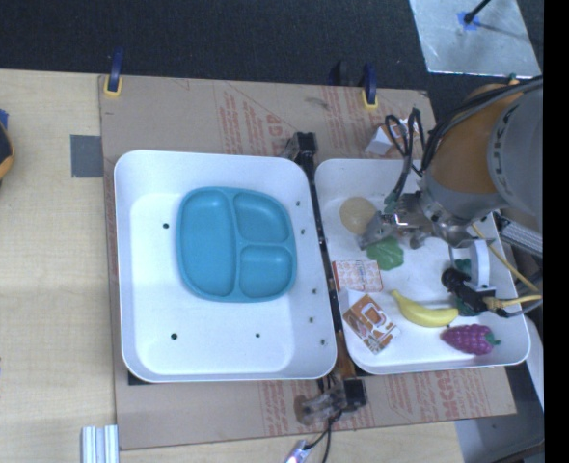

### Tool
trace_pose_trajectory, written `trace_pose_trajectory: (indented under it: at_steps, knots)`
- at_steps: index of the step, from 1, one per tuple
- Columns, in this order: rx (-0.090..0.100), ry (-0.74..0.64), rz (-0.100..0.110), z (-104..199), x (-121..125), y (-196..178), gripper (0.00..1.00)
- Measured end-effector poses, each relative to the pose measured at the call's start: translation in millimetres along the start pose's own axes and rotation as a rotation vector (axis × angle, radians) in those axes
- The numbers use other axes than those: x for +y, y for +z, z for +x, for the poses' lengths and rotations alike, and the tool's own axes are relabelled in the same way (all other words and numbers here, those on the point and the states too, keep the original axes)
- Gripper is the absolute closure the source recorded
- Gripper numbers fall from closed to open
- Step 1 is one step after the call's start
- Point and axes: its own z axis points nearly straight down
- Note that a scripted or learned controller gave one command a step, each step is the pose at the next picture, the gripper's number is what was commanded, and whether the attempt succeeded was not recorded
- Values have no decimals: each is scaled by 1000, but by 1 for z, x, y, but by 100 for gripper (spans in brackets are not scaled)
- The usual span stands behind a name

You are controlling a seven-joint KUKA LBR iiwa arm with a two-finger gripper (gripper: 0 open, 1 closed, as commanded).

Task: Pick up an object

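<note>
**A:** In the camera view, where is the gripper (379,231)?

**B:** It is over the right bin (516,350), in its upper left part. The grey arm (477,162) with the orange band comes in from the right side and bends down to it.

**A:** What lies close to it?

**B:** A green object (388,255) lies just under the metal tips, touching them or almost touching; I cannot tell which. A pale round object (356,213) lies just to the left of the tips, near the bin's upper left corner.

**A:** Does the gripper hold something?

**B:** I cannot tell. The tips are small and partly covered by the wrist, so the picture does not show how they stand.

**A:** And the other things in that bin?

**B:** A yellow banana (424,311) lies below the gripper, toward the front. A bunch of purple grapes (468,338) lies to the right of the banana, near the front right corner. A small patterned packet (358,276) lies by the left wall, and an orange and white packet (371,322) lies just below it.

**A:** And the left bin (140,258)?

**B:** It bears a blue divided plate (236,243), well apart from the gripper.
</note>
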Motion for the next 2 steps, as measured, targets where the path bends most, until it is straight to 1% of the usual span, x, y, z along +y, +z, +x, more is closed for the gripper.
trace_pose_trajectory:
  at_steps: [1, 2]
  knots:
    - [-1, -2, 1, -1, 0, -11, 100]
    - [-1, 1, -3, -22, -59, -10, 100]
